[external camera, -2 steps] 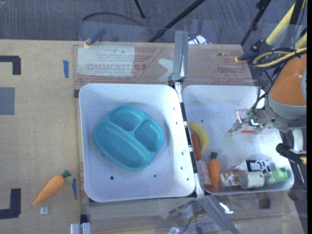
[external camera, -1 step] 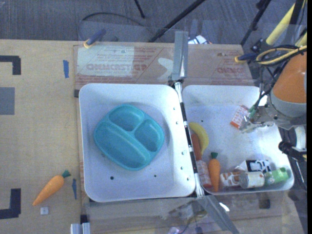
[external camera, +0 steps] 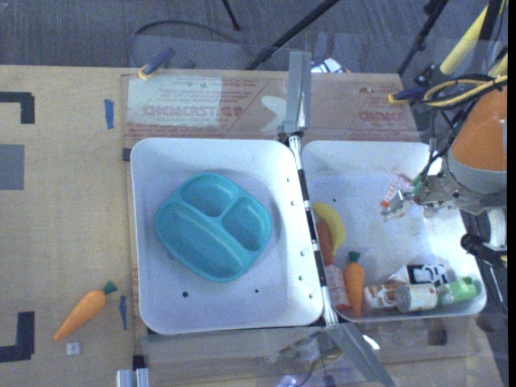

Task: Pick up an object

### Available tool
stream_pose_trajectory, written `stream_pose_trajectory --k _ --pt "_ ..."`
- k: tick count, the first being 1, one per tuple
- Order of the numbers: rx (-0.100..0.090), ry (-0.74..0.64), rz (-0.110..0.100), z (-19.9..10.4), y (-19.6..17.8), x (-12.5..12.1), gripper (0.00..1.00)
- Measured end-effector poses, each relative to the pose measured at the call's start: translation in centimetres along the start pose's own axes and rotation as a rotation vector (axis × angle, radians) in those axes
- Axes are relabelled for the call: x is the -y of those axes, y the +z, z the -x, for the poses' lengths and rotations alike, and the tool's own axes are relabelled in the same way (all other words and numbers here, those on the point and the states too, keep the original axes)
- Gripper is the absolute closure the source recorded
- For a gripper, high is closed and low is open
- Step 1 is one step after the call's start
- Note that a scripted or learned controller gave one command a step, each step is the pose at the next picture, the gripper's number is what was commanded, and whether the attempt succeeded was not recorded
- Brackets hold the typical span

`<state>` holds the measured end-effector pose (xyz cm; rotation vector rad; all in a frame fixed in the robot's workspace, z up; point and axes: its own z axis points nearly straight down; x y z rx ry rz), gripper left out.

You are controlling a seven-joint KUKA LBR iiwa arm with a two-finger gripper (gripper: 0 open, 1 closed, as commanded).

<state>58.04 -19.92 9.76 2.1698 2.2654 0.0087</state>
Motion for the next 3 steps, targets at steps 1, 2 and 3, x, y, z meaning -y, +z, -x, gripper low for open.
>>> stream_pose_trajectory --k 1,2,3 --pt "0.002 0.052 -0.005 -1.1 0.8 -6.3 0.0" --pt "0.005 0.048 -0.002 -1.2 -0.3 -6.5 1.0" --pt "0.002 0.072 -0.005 -8.0 -12.3 -9.2 1.0"
